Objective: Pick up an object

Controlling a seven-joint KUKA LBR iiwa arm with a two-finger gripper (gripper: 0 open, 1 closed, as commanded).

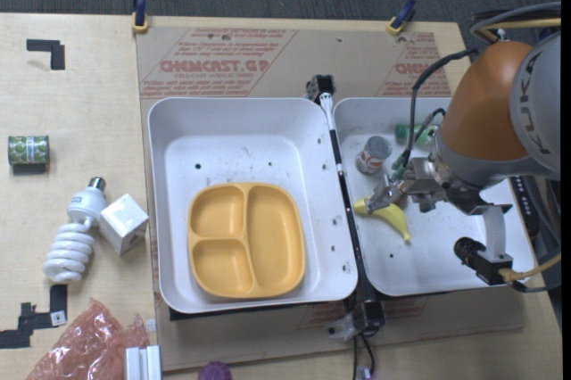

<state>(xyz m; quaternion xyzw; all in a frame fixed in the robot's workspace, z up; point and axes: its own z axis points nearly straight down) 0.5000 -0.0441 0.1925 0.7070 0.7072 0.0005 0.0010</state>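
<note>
The gripper [395, 193] hung low in the right bin [446, 276], just above the banana [389, 215]; whether it was spread or pinched could not be told.

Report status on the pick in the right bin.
Claw low in the right white bin, right over the yellow banana. Banana lying on the bin floor, not lifted. Small grey-and-red can close beside it, near the divider.
</note>
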